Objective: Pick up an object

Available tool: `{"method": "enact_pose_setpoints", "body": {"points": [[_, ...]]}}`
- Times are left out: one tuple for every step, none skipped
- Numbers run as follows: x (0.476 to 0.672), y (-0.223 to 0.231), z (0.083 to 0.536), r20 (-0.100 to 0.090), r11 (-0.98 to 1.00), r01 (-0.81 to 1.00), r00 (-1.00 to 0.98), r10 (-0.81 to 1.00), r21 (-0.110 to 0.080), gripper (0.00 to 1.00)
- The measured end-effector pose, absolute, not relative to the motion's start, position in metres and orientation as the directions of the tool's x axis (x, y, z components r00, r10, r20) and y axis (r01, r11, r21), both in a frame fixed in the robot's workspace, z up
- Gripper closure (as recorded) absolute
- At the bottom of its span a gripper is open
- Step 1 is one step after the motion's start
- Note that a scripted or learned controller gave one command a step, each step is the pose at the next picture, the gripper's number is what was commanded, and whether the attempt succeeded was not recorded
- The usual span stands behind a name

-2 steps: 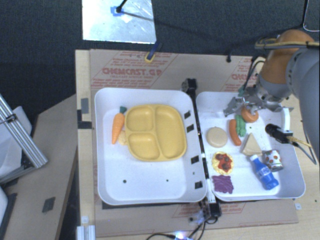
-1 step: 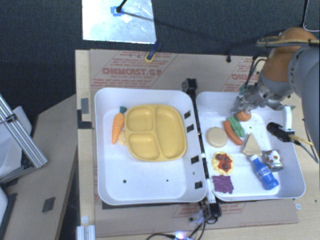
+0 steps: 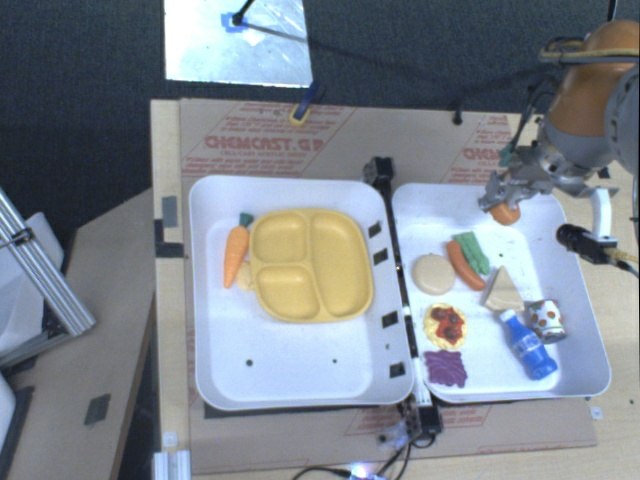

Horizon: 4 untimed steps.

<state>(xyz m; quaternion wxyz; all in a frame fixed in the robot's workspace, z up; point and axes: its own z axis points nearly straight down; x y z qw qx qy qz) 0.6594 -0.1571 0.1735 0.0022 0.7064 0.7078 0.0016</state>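
Leftmost, a toy carrot (image 3: 234,255) lies by the left bin's (image 3: 215,368) left wall, beside a yellow divided plate (image 3: 305,264). Near the right bin's (image 3: 590,363) back edge, the gripper (image 3: 505,206) is clamped on a small orange object (image 3: 506,213), over the bin floor.

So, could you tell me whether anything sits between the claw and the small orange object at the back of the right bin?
Nothing visible does. The claw is directly over the small orange object, apparently touching it. The nearest other item, the green-and-orange toy food, lies apart, nearer the bin's middle.
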Motion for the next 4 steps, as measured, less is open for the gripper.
{"method": "enact_pose_setpoints", "body": {"points": [[0.661,-0.157,0.228,-0.001,0.004,1.000,-0.004,1.000,0.006,1.00],[0.652,-0.108,0.218,0.000,0.007,1.000,-0.007,1.000,0.001,1.00],[0.641,-0.057,0.231,0.002,0.009,1.000,-0.009,1.000,0.003,1.00],[0.626,-0.011,0.233,0.001,0.008,1.000,-0.008,1.000,0.000,1.00]]}}
